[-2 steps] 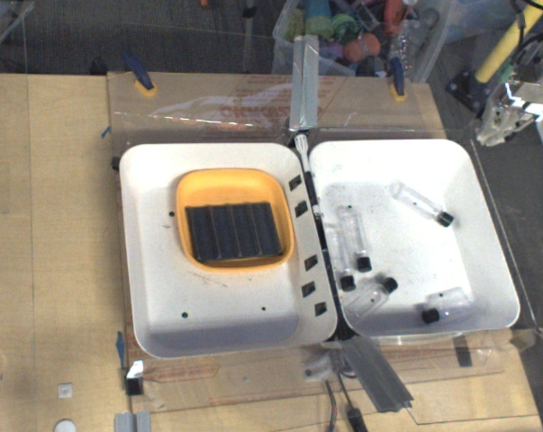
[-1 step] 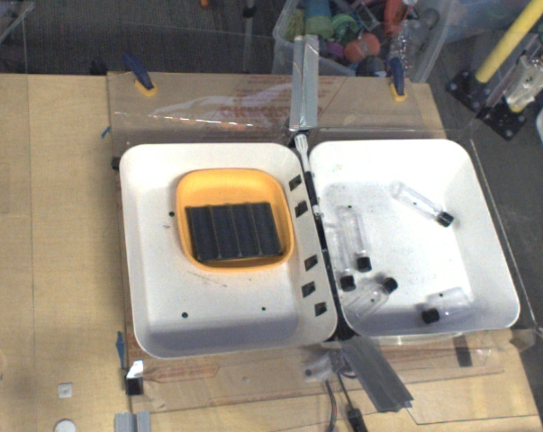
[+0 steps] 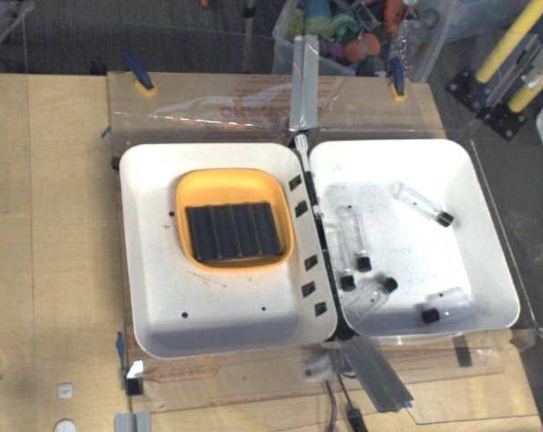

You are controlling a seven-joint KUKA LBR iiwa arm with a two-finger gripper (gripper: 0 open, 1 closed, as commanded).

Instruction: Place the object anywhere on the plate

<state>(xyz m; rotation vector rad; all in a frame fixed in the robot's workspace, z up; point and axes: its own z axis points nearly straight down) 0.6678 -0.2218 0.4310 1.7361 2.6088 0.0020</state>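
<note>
An orange-yellow plate (image 3: 232, 185) with rounded corners lies in the left white bin (image 3: 149, 268), towards its back. A flat black ribbed rectangular object (image 3: 233, 231) rests on the plate and covers most of its floor. In the right white bin (image 3: 492, 250) lie several clear plastic tubes with black caps: one (image 3: 421, 203) near the back right, one (image 3: 355, 238) close to the divider, one (image 3: 376, 290) near the front, and another (image 3: 442, 305) at the front right.
A row of black tabs (image 3: 305, 241) runs along the divider between the bins. A metal bar (image 3: 304, 84) stands behind the bins. A clear box of colourful toys (image 3: 361, 16) sits behind the bench. Blue clamps (image 3: 142, 81) hold the back edge.
</note>
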